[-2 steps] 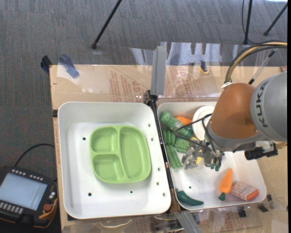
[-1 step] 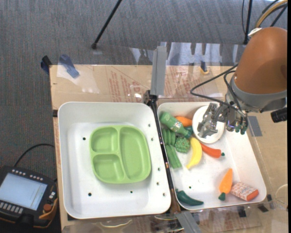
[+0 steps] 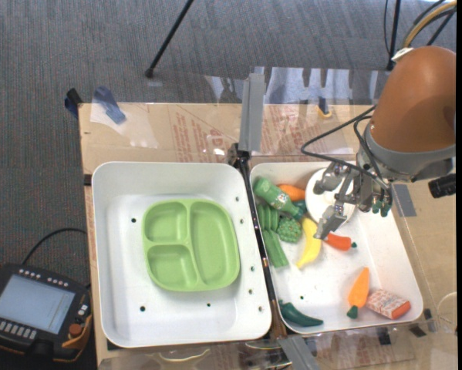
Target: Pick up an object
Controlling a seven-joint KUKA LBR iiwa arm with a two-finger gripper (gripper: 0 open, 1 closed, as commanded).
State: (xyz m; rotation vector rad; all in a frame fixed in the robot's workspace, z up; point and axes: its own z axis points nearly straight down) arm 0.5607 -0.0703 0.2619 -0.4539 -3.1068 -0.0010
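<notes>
The right bin [image 3: 400,253] holds several toy foods. A yellow banana [image 3: 308,252] lies near its middle, with a small red-orange pepper [image 3: 339,242] just to its right. My gripper [image 3: 331,223] hangs low over these two, its tip right above the banana's upper end and the pepper. Nothing is visibly lifted off the bin floor. A green bottle [image 3: 274,194], an orange piece [image 3: 291,192] and a white disc [image 3: 321,192] sit at the bin's back. Green vegetables [image 3: 274,237] lie along the left wall.
An orange carrot [image 3: 359,289], a pink box [image 3: 388,304] and a dark green pepper [image 3: 298,314] lie near the right bin's front. The left bin [image 3: 115,206] holds a green divided plate [image 3: 190,245]. A pendant [image 3: 32,311] lies on the floor at lower left.
</notes>
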